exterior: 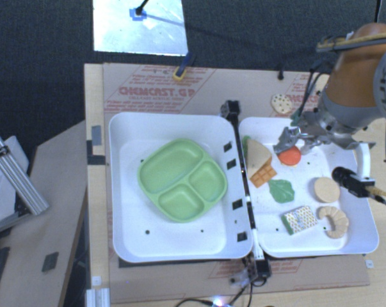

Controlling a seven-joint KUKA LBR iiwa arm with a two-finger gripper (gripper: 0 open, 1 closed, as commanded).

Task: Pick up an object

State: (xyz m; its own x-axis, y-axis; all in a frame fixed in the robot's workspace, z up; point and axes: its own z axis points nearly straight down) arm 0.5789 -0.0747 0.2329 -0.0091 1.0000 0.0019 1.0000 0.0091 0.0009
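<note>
My gripper [294,141] hangs over the back of the right bin [365,235], with the arm coming in from the right. A red-orange round piece [290,157] lies directly under the gripper's tip, touching or nearly touching it. I cannot tell whether it is gripped. To its left a tan wedge [257,151] leans near the bin's left wall, and an orange waffle piece [262,173] lies just below the wedge.
The right bin also holds a green leaf [281,190], a tan disc [326,189], a croissant [335,221] and a patterned block [299,219]. A green divided plate [182,180] sits in the left bin [125,235]. A spotted cookie [281,103] lies on the bench behind.
</note>
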